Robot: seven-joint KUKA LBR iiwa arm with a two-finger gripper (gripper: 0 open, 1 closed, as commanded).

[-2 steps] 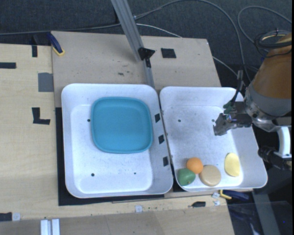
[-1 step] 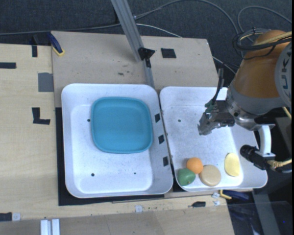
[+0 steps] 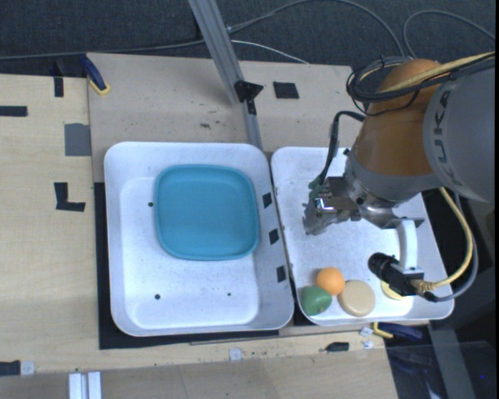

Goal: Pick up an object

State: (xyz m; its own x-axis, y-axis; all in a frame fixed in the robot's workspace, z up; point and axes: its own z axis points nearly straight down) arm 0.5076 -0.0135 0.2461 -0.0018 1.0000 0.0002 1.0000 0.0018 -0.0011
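1. The arm (image 3: pixel 399 140) reaches in from the right, bent down over the right bin (image 3: pixel 295 173).
2. The gripper (image 3: pixel 320 214) hangs above the bin's middle; I cannot tell its grip state.
3. An orange ball (image 3: pixel 330 281), a green ball (image 3: pixel 315 300) and a beige disc (image 3: pixel 358 298) lie together at the near edge.
4. The left bin (image 3: pixel 121 223) holds a blue plate (image 3: pixel 206 212).

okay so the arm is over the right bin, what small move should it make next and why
Probably shift the gripper toward the near edge of the right bin and lower it. The orange ball, green piece and tan piece cluster there, apart from the gripper, which holds nothing visible.
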